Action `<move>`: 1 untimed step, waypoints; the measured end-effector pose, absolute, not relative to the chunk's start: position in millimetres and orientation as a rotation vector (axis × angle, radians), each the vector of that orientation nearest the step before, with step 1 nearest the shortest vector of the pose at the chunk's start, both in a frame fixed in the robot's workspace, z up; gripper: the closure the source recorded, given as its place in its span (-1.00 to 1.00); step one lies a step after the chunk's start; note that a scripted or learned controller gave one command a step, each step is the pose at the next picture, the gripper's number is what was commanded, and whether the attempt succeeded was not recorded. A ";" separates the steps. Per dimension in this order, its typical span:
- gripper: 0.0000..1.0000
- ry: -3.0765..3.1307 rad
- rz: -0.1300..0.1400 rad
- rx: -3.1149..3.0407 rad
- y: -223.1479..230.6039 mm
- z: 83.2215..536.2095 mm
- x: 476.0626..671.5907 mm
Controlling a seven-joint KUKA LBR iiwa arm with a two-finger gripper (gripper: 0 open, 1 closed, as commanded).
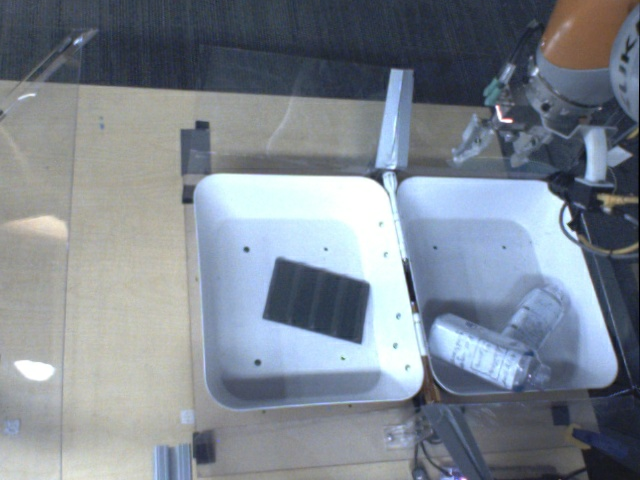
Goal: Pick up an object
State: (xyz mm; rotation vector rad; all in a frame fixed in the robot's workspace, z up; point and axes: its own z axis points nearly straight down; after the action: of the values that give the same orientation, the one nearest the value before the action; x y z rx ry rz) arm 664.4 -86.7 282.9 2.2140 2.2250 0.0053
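A flat dark ribbed pad [316, 300] lies in the middle of the left bin [225, 228]. In the right bin [460, 218], near its front edge, a clear plastic bottle [483, 352] with a white label lies on its side. A second clear crumpled bottle [537, 313] leans against it. My gripper [496, 146] hangs over the back rim of the right bin, well away from the bottles. Its fingers [468, 149] are spread open with nothing between them.
A grey metal divider post [396, 118] stands at the back between the two bins. Cables [600, 203] run along the right bin's right side. Clear panels lie on the wooden bench [100, 268] to the left.
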 end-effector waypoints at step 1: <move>-1.00 1.844 0.005 2.542 -107.6 204.8 635.6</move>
State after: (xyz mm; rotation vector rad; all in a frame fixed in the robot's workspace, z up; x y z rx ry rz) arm 635.6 -107.6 204.8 2.5417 1.8438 0.0053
